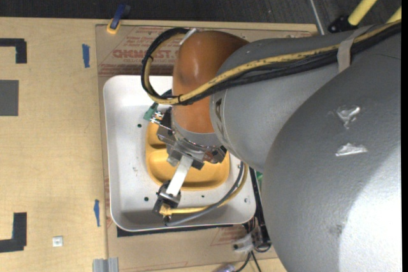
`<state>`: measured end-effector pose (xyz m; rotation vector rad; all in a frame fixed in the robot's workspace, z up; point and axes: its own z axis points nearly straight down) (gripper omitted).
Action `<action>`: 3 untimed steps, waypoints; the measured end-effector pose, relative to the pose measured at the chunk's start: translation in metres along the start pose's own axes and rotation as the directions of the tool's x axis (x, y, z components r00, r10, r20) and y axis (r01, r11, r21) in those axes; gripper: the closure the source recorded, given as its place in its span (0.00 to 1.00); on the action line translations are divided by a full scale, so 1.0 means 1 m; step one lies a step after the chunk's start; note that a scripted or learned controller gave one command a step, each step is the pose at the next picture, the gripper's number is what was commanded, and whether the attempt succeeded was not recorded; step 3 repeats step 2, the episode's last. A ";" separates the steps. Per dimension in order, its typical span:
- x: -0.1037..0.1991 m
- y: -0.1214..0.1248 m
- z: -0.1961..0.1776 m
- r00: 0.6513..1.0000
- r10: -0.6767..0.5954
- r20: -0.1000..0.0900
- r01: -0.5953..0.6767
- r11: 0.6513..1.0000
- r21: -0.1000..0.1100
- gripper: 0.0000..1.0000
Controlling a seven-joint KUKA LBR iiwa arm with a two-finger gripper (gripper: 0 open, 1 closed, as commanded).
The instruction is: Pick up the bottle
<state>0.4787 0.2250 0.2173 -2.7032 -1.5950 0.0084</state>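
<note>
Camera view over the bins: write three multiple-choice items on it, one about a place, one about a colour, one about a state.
1. Where does the gripper hang?
A. over the white bin
B. over the cardboard at left
C. over the dark floor

2. What colour is the object lying in the bin under the wrist?
A. blue
B. yellow
C. red

3. How does the arm stand?
A. pulled back off the bench
B. parked over the left tape marks
C. reaching down into the bin

Answers:
1. A, its tip sits above the bin's floor.
2. B, yellow shows around the wrist.
3. C, the wrist points down inside the bin's rim.
</note>
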 end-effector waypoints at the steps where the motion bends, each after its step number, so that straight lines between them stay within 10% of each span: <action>1: -0.001 0.000 0.034 0.958 0.287 0.000 -0.287 0.958 0.000 1.00; 2: -0.040 0.022 0.045 0.875 0.484 -0.001 -0.484 0.875 0.001 1.00; 3: -0.040 0.022 0.045 0.875 0.484 -0.001 -0.484 0.875 0.001 1.00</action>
